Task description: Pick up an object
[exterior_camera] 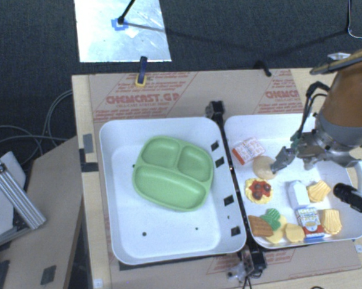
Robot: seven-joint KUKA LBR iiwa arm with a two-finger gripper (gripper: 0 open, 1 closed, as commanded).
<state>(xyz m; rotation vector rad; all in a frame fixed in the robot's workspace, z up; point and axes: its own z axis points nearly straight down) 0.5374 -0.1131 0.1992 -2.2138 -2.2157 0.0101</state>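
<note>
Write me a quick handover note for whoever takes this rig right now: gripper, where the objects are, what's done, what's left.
Gripper: low over the right white bin, right beside the tan rounded toy food piece; nothing visibly held.
Objects: all in the right bin, including the red-and-white packet, the red-and-yellow pizza-like piece, the white block and the green leafy toy.
The green divided plate lies in the left white bin.
Done: the arm is in position over the bin.
Left: grasp and lift an object.
</note>
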